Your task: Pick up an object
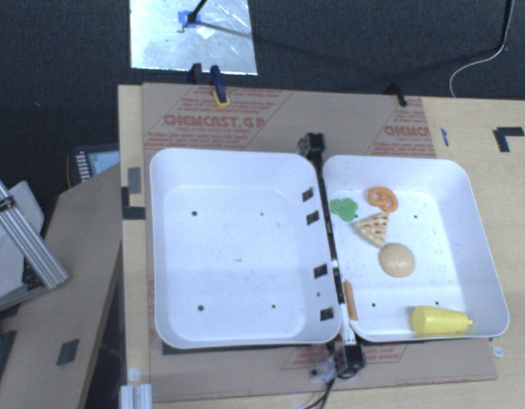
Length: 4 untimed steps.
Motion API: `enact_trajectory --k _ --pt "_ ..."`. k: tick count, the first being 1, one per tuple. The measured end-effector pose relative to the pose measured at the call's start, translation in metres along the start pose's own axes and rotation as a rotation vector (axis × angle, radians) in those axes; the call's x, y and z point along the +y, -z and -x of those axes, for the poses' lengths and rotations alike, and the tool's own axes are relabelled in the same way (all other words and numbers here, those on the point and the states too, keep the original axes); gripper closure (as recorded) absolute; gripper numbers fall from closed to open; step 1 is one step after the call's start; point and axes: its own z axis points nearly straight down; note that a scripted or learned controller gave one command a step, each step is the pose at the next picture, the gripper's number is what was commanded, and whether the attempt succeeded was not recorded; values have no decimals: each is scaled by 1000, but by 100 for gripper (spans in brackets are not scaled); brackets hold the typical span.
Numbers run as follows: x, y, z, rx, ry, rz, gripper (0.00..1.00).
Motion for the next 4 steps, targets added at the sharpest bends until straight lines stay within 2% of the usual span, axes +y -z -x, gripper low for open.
enact_trajectory --k 1,2,3,4 --pt "1 2 -2 4 6 -12 100" --pt "15 -31 -91 11 11 -20 100" --pt "23 -166 -154 12 8 -31 100" --pt "2 -115 -237 12 12 -14 100"
